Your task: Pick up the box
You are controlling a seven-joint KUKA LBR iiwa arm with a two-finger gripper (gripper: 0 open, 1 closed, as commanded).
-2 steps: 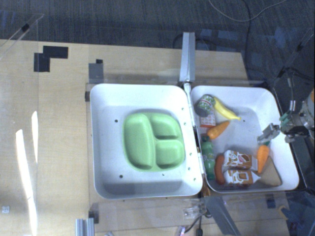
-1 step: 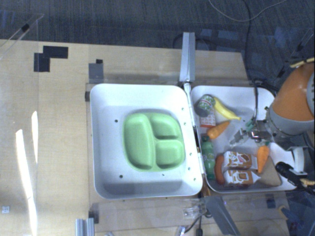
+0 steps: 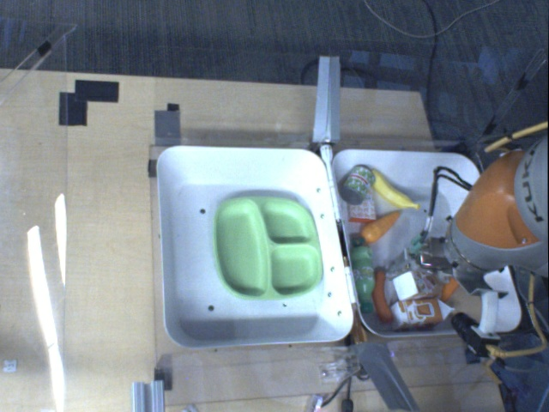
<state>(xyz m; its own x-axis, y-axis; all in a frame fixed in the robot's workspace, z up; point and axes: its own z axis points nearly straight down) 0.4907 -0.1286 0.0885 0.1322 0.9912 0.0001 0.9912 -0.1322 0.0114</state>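
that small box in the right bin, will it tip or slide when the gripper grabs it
The box looks like a small carton, so probably light and somewhat crushable. It lies flat among other items near the bin's front wall, so it seems unlikely to roll. A carrot and a banana lie farther back, so a nudge would likelier shift its closer neighbours.

A robotics lab is showing itself here. A pale wooden counter (image 3: pixel 94 256) is carrying two white bins (image 3: pixel 184 230) clamped by metal brackets (image 3: pixel 327 101) at twelve o'clock, black tape marks (image 3: pixel 86 99) are sitting at ten o'clock, loose cables (image 3: pixel 429 24) are trailing over blue-grey carpet (image 3: pixel 214 15) at one o'clock, and a grey-and-orange industrial arm (image 3: pixel 506 209) is reaching in at three o'clock.
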